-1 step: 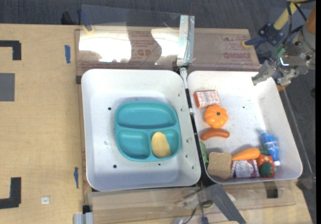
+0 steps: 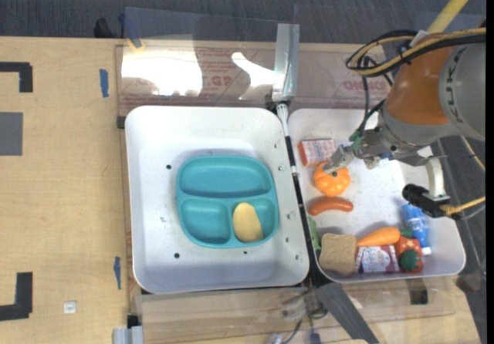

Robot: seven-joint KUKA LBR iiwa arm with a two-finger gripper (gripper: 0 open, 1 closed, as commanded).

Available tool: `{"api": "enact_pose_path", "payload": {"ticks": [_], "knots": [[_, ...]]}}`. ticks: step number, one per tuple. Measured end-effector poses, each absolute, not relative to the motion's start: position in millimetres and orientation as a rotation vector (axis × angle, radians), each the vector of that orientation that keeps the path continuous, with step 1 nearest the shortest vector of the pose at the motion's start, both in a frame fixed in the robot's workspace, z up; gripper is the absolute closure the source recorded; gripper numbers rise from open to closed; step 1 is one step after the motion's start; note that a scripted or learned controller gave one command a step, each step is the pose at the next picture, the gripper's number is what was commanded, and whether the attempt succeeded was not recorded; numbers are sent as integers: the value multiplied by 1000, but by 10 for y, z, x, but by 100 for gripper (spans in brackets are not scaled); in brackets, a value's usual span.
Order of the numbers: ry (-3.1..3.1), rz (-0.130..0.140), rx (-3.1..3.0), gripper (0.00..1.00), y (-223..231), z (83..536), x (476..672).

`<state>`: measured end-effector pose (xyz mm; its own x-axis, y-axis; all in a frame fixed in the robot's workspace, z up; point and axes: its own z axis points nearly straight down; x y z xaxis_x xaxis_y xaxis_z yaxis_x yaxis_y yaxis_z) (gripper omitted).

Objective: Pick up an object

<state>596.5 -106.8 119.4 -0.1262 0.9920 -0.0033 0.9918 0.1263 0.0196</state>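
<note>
One hand (image 2: 340, 159) over an orange pepper (image 2: 331, 179) (right bin (image 2: 451, 261)).

Grey arm with orange band (image 2: 440, 88) cut off by the right edge. Fingertips of two-finger gripper (image 2: 340, 165) too small to judge. Labels on red-and-white packets (image 2: 316, 151) blurred, unreadable.

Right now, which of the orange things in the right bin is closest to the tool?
The round orange pumpkin-like toy, right at the tool. The sausage and carrot lie farther toward the bin's front.
</note>
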Motion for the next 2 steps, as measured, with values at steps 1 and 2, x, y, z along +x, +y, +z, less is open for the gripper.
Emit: {"api": "enact_pose_path", "payload": {"ticks": [1,2], "knots": [[2361,41,2036,0,-1006,1064,6034],[2607,3,1735,0,-1665,1603,6166]]}}
